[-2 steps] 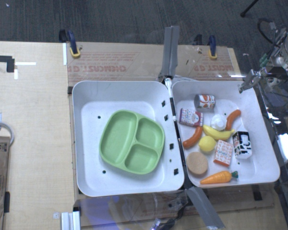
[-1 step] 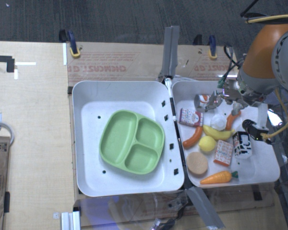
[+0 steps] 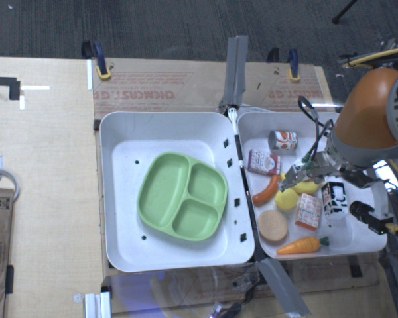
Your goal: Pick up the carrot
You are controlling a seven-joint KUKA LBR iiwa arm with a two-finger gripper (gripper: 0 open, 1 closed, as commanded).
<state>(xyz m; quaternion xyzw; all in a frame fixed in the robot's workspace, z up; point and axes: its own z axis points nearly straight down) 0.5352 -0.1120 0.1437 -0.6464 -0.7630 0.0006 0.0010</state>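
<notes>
The carrot (image 3: 299, 246) lies at the right bin's (image 3: 358, 247) near edge, apart from the claw (image 3: 297, 175). The claw hangs above a lemon (image 3: 286, 199); its opening cannot be told

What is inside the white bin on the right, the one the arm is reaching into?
The right bin holds toy food: a carrot near its front edge, a round cookie, a lemon, a hot dog, a can and small packets. The gripper covers part of the middle.

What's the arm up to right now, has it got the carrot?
Gripper low over the right bin's middle, nothing seen held. Carrot lies loose at the near edge. Lemon, cookie and carton between.
</notes>
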